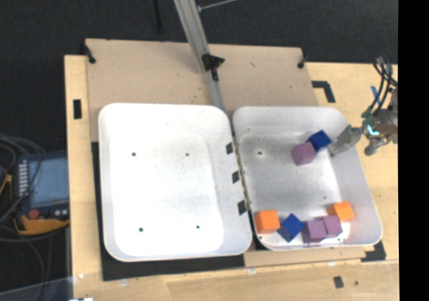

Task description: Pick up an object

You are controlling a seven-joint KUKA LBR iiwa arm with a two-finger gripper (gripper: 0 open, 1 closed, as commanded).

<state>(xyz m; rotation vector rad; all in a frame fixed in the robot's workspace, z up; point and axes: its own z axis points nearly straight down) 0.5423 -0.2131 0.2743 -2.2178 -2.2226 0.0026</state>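
Note:
My gripper [357, 142] hangs at the right rim of the right bin [281, 182], open, with only the bin's rim showing between its fingers. Just left of it lie a blue cube [320, 139] and a purple cube [303, 153], touching each other in the bin's upper part. Along the near wall sits a row of blocks: an orange cube [267, 220], a blue cube [291, 226], two purple cubes [314, 231] [331, 226] and an orange cube [344, 211].
The left bin [167, 182] lies beside the right one. A slanted metal post [191, 21] rises behind the bins. A handheld control unit [40, 189] with cables lies off the bench at the left.

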